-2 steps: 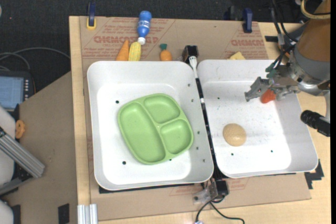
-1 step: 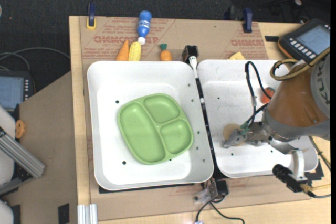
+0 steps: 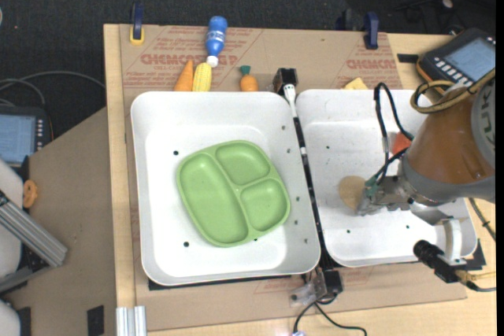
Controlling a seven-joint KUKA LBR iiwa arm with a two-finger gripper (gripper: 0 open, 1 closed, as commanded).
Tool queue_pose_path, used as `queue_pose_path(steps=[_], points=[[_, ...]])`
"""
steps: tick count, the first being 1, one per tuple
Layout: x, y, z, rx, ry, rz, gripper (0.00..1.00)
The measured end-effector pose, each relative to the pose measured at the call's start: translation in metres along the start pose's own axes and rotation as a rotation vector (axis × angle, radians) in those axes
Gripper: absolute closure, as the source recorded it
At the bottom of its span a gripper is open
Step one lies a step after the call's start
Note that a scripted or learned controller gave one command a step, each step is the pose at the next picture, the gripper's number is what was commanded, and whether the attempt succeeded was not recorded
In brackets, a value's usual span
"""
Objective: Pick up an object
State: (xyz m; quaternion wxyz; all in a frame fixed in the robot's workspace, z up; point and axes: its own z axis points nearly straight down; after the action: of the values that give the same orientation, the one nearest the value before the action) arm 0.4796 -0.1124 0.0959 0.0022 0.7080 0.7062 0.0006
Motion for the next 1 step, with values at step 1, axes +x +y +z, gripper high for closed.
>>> queue_pose_path(steps=[1], points=[[-0.0081,0.0296,-0.0614,-0.004,0.0,-0.004,1.0]])
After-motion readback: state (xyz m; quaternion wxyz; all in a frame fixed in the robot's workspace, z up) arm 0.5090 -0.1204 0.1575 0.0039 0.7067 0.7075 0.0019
